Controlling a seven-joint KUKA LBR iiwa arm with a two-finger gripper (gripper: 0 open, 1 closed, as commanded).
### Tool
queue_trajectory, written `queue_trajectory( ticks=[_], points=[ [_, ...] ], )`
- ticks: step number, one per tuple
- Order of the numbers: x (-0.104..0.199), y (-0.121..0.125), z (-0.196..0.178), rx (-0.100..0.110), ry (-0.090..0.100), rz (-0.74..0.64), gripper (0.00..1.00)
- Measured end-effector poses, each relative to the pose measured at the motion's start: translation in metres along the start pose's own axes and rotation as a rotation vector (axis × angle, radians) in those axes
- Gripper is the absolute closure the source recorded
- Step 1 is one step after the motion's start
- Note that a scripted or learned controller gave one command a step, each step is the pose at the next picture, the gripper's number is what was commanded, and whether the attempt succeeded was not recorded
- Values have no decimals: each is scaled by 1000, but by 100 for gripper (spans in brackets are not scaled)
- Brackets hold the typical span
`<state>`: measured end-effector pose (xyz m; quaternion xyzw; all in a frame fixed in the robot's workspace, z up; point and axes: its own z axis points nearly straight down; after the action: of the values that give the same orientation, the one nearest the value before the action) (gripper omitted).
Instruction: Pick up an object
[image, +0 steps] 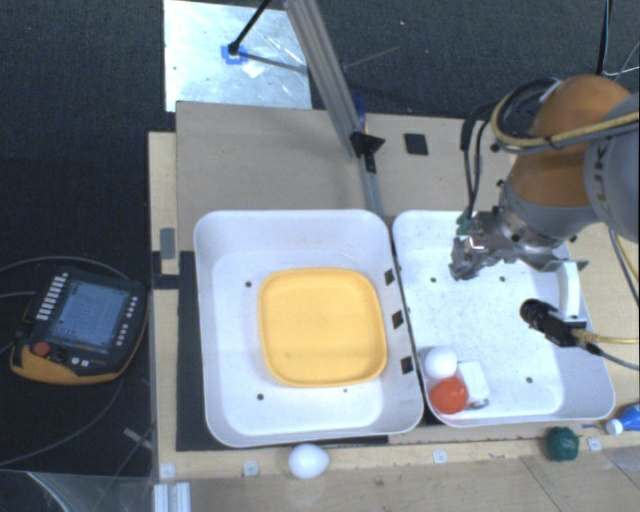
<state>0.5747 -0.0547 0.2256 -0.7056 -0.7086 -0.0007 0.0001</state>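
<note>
Your gripper (466, 262) hovers over the right bin's (500, 400) upper left, its span impossible to tell. The white ball (440, 361), orange ball (449, 396) and white block (472, 381) cluster well apart; centre over one before descending.

Yellow plate (323, 327) in left bin (225, 330)

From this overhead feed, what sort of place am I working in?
Most likely a robotics lab test bench: two white bins taped side by side on a board, a teach pendant lying on dark carpet, and toy-like objects such as a yellow plate.
</note>
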Motion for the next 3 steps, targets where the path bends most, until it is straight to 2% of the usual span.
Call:
queue_trajectory(
  ticks=[3],
  points=[
    [133, -21, -4, 0, 0, 1, 100]
  ],
)
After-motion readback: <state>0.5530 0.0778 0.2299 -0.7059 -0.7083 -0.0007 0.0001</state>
